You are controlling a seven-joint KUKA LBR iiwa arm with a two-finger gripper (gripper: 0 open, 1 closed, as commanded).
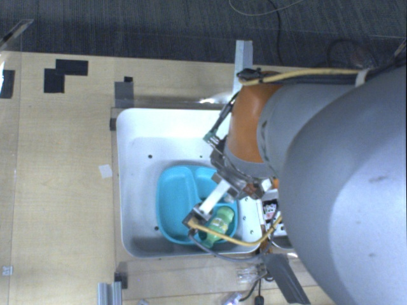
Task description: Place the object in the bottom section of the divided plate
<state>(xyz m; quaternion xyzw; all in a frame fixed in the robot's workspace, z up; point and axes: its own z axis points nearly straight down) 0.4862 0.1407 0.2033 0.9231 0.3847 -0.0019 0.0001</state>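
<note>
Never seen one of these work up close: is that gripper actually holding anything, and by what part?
It cannot be told. The gripper sits right over a green object on the blue divided plate, but the view doesn't show whether the object is held.

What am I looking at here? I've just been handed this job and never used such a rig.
This is one fixed camera above a bench, looking down at a slant. The big grey shape on the right is a robot arm with an orange band near its wrist. Its gripper reaches down into a shallow white bin. In the bin lies a blue divided plate. A green object sits at the plate's lower right, right by the gripper. Whether the gripper actually holds it is too hidden to tell.
</note>
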